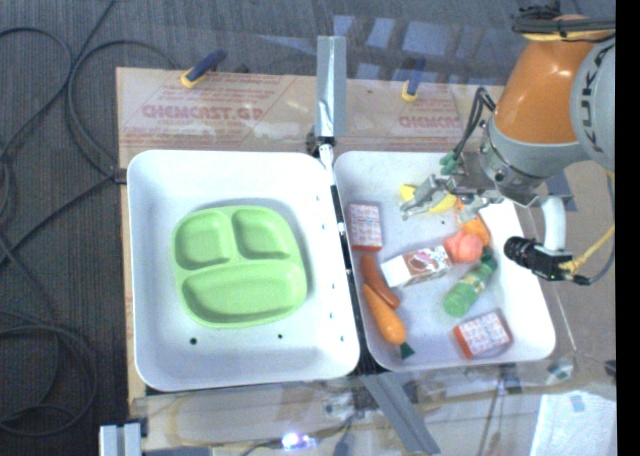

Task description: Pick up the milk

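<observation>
The milk (415, 266) is a small white carton with a red label, lying on its side in the middle of the right bin (530, 339). My gripper (428, 196) hangs over the back of that bin, above a yellow banana-like toy (440, 204), about a hand's width behind and slightly right of the milk. Its fingers stand open, and I see nothing held between them. The grey arm with its orange band (545, 84) reaches in from the right.
Around the milk lie a red-and-white box (364, 225), two carrots (384, 306), a green bottle (470, 289), a red-orange toy (464, 244) and a red packet (483, 334). The left bin (160, 344) holds a green divided plate (240, 264).
</observation>
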`<move>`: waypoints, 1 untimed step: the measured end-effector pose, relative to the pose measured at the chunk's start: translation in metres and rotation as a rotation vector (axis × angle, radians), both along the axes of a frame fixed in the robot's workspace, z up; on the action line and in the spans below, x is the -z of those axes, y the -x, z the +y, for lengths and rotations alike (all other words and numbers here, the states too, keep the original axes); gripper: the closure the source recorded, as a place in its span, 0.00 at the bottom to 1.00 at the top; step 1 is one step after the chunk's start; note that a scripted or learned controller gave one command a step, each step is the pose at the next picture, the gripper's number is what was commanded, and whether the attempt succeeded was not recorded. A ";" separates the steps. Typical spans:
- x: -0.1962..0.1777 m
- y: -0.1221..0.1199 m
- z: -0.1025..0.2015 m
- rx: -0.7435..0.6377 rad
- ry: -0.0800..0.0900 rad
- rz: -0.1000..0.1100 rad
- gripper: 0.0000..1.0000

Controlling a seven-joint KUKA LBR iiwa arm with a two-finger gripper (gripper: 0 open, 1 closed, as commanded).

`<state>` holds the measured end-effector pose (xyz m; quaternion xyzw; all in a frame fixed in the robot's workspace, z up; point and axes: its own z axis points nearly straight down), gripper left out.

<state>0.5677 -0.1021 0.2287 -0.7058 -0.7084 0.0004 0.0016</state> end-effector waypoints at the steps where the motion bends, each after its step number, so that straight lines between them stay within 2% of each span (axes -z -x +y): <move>1: 0.096 0.019 -0.016 -0.261 0.003 -0.010 0.00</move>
